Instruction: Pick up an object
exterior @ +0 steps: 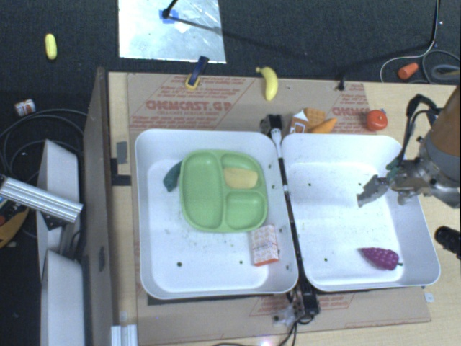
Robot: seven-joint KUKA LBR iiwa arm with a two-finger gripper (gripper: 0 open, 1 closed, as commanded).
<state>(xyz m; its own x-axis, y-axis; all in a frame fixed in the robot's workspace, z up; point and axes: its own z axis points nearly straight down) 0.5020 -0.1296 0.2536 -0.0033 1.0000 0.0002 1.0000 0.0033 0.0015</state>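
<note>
Above the right bin (414, 262), the gripper (385, 191) hangs with fingers apart, nothing between them; purple grapes (379, 257) lie nearby.

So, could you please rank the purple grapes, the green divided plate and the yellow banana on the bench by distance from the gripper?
From the gripper:
1. Purple grapes, right bin, near front.
2. Green divided plate, left bin.
3. Yellow banana, on the bench behind the bins.

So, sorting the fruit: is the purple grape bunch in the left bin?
No, the grape bunch lies in the right bin, near its front corner.
</note>
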